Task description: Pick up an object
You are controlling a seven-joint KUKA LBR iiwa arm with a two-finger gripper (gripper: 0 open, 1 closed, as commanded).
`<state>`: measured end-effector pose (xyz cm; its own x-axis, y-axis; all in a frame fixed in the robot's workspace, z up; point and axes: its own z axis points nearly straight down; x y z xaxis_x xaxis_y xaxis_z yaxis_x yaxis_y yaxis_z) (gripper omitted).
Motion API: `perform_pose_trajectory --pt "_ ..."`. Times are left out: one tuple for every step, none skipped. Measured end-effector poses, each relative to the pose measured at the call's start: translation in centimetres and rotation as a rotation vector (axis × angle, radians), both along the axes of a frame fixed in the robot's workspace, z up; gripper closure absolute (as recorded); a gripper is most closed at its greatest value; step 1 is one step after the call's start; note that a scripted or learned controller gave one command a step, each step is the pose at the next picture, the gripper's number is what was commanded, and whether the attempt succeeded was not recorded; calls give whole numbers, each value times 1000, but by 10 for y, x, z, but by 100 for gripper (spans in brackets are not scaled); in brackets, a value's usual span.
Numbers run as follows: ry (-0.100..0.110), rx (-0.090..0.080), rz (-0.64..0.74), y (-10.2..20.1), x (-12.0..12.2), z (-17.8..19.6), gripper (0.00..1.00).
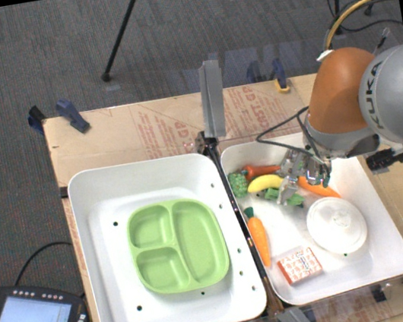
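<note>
We see two white bins. The left bin (pixel 95 213) holds a green tray (pixel 178 245). In the right bin (pixel 385 239), the gripper (pixel 302 173) sits at about 12 o'clock, over a banana (pixel 265 182) and green pieces (pixel 273 194); we cannot tell its state. A carrot (pixel 258 237), box (pixel 300 265) and white lid (pixel 337 224) lie lower.

You see arm (pixel 387 97) entering from right edge of camera view, grey link uppermost, orange band (pixel 339 89) just below it. Wrist bends down and left, toward middle of view. Claw (pixel 299 178) hangs low at wrist's end, metallic parts pointing down-left. Finger spacing too cluttered to read. You cannot tell whether claw grips anything. Dark cable loops from wrist toward claw.
</note>
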<state>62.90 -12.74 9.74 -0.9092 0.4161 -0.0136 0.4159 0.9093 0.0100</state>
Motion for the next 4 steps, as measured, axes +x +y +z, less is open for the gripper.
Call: perform_pose_trajectory --pt "22 -1 -1 -1 -7 -12 0" --pt "26 0 -176 4 -88 -14 0" --pt "16 -12 -374 36 -31 -11 0" --pt "12 -7 -532 34 -63 -10 0"
